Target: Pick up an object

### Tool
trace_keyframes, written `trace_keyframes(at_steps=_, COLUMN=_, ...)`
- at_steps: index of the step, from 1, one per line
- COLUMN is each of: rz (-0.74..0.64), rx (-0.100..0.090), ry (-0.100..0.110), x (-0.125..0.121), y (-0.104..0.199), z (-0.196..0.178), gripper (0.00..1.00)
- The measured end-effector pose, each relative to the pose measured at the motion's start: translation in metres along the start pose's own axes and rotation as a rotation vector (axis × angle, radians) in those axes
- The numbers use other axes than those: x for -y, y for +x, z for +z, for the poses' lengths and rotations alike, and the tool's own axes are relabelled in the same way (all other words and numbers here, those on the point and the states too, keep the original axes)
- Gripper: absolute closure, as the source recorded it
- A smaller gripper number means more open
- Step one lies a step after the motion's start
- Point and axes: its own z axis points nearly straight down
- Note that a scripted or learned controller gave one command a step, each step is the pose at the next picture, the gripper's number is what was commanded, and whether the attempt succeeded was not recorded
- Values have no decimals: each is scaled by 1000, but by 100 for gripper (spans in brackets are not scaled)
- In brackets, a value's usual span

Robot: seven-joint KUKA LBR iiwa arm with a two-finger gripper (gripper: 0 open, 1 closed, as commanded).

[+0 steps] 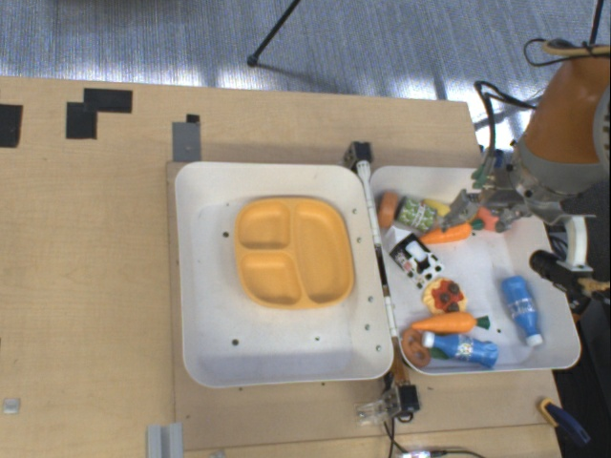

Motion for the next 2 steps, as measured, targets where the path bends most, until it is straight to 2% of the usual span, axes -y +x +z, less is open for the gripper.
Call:
trace_keyframes(at_steps=1, rz=-235, rx=1, ry=-2, x=-49, y=26, z=103, gripper=0)
trace_keyframes(at_steps=2, rz=-236, rx=1, ry=-5, x=-50, y=27, z=93, gripper=100)
